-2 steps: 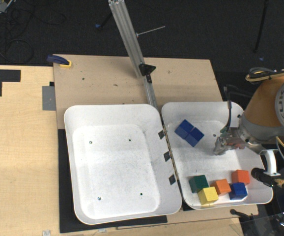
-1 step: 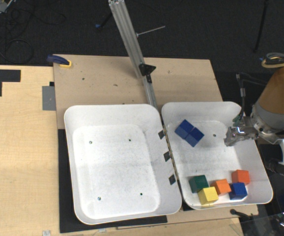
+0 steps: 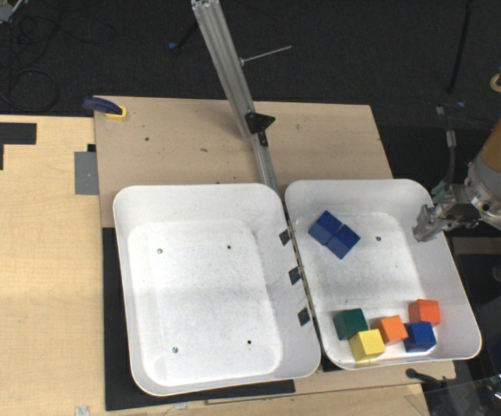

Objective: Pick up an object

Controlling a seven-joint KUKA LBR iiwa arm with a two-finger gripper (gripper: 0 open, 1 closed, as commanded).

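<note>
Blocks [image 3: 389,328] in right bin [image 3: 458,315]; jaws [image 3: 430,221] at rim.

Even overhead light, white bins [image 3: 200,199] bright, background dim, slightly soft.

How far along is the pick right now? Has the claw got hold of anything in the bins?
Nothing looks picked yet. The claw sits at the right bin's right rim, with no object visible in it. The dark blue block lies alone in the middle of that bin, and the green, yellow, orange, red and small blue cubes cluster at its near end. Reaching, grasping and lifting all remain.
</note>
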